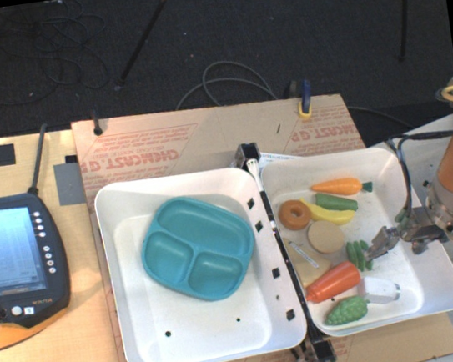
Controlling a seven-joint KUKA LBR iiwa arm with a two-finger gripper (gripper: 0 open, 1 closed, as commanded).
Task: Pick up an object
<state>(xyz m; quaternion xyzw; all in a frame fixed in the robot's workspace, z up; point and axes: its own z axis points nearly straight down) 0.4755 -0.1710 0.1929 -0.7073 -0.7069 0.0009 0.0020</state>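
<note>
The gripper (381, 242) is hovering low in the right bin (436, 298) beside the carrot (333, 281), its opening impossible to tell.

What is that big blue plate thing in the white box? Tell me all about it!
It is a teal divided plate, smooth and plastic-looking, with rounded corners and a raised rim. Ridges split it into three compartments: one large one toward the back and two smaller ones toward the front. It lies flat and right side up, turned at a slant, near the middle of the left bin. It rests on the bin's floor, and no food lies in its compartments.
</note>
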